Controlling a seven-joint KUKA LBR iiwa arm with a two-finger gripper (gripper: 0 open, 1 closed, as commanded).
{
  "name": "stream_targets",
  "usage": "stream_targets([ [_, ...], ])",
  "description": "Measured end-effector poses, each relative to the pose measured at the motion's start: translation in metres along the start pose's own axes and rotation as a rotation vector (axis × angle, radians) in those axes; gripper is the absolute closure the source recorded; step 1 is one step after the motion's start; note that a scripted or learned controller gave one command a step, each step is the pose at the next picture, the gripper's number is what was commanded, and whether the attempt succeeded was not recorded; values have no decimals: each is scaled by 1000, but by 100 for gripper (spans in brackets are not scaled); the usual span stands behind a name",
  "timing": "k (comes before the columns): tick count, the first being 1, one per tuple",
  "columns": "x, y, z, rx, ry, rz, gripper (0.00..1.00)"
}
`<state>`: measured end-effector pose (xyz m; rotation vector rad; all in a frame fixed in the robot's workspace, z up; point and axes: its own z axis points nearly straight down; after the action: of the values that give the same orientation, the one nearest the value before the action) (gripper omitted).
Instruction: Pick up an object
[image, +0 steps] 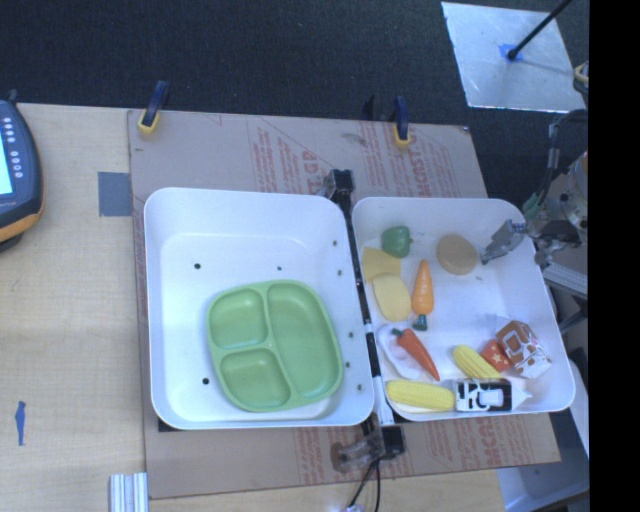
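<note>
Camera view | end effector (503, 240) at right bin (560, 340) rim, grip state unclear | tan disc (457, 254) beside it

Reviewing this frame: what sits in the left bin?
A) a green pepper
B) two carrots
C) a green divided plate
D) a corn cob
C. The left bin holds a green divided plate with three compartments, while the carrots, corn cob and green pepper all lie in the right bin.
</note>
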<state>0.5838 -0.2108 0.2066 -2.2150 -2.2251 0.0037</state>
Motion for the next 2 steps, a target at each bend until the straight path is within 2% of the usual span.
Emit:
stream_targets([
  [1,60,66,49,-6,-3,-2,0],
  [2,114,-2,116,2,3,1,0],
])
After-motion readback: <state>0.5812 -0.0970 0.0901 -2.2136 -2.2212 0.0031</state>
